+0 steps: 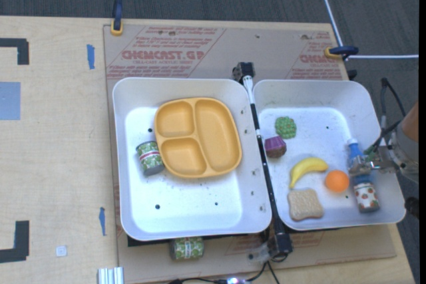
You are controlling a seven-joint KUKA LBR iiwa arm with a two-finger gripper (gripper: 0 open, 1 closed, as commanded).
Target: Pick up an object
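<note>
End effector (370, 163) hovering at right bin's (373, 98) right edge; finger state unclear. Orange (337, 181) lying just left, banana (307, 169) beyond.

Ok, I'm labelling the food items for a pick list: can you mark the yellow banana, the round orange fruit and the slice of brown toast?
yellow banana (307, 169): camera view, middle of its curved body.
round orange fruit (337, 181): camera view, centre of the ball.
slice of brown toast (305, 204): camera view, middle of its top face.
</note>
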